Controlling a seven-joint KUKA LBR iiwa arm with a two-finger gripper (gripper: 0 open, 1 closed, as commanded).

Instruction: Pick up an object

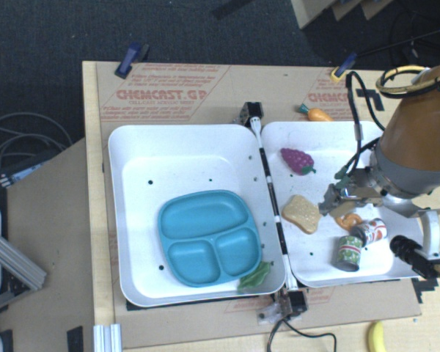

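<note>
A robotics lab: clamped bench [169,94], loose cables [15,141], toy food bins [125,196].

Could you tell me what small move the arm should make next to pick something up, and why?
Probably a short descent straight down. The gripper hangs in the right bin, between the toast and an orange piece, with nothing seen between its fingers. The orange piece lies almost under it, so lowering there looks the shortest route.
</note>
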